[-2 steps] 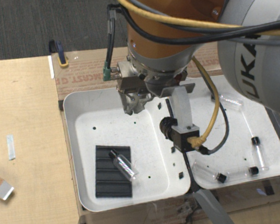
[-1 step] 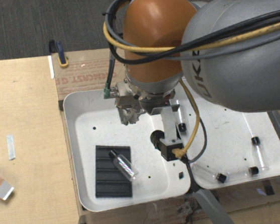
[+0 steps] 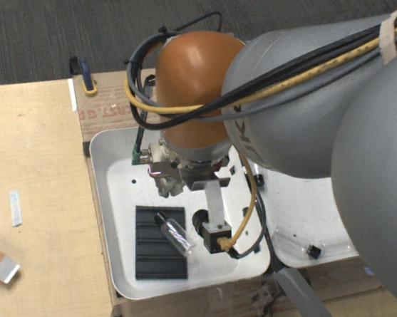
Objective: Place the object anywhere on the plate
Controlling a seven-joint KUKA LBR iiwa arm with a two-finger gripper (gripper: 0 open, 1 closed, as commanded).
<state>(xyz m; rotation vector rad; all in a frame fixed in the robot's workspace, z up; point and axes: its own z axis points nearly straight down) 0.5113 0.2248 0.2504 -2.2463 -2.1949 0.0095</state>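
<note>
- Hovering over the upper middle of the left bin (image 3: 116,186), the gripper (image 3: 168,183) hung under the orange wrist. Whether it was clenched or released could not be told from this slant.
- The clear tube (image 3: 175,234) lay tilted across the upper right corner of the black ribbed plate (image 3: 157,256). It touched the plate and sat just below the gripper, apart from it.
- Judged from that, the placing looked close to done. The careful move would have been a straight lift away, so that nothing brushed the tube and rolled it off.
- The tube rested near the plate's right edge, so it had little margin there. The plate's ribs might have checked a roll.
- Bare white floor lay above the plate toward the upper left, and a strip lay to its lower right. The bin's left wall stood close beside the plate.
- The right bin (image 3: 291,211) held a small black piece (image 3: 313,251), well apart.
</note>
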